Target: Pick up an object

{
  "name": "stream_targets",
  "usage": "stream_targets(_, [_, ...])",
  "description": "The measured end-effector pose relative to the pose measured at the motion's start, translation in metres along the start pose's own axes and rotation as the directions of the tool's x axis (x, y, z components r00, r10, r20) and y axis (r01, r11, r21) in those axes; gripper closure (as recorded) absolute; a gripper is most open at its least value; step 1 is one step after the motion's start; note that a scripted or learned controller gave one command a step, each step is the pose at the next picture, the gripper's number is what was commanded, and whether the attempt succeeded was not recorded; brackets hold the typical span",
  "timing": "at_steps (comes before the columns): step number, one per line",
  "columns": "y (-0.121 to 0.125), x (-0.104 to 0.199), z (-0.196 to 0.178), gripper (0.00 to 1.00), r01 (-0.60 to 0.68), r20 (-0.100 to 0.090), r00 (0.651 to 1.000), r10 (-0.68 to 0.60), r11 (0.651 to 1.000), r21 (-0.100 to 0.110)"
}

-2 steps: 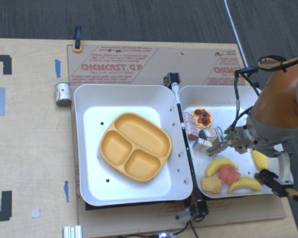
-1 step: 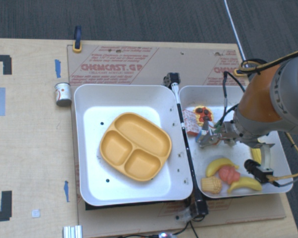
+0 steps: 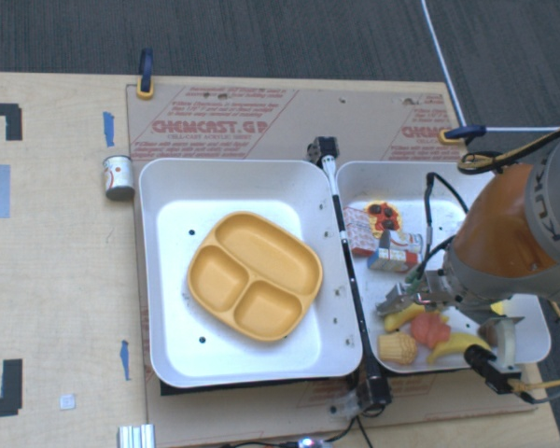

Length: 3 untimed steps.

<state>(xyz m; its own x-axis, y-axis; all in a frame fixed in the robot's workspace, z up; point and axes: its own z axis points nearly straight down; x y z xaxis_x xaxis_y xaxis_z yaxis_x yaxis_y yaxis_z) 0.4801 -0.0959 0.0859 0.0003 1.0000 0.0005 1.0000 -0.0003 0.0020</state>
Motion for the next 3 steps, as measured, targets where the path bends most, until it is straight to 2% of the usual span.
stream_targets(1, [0.002,0.000,-0.011,1.00,-0.001,0.002,1.000,0.001,1.000,-0.008])
stream_targets(2, [0.000,0.046,-0.099,1.00,0.002,0.000,1.000,-0.002,1.000,0.000])
stream_targets(3, [0.000,0.046,-0.099,0.00,0.002,0.000,1.000,-0.002,1.000,0.000])
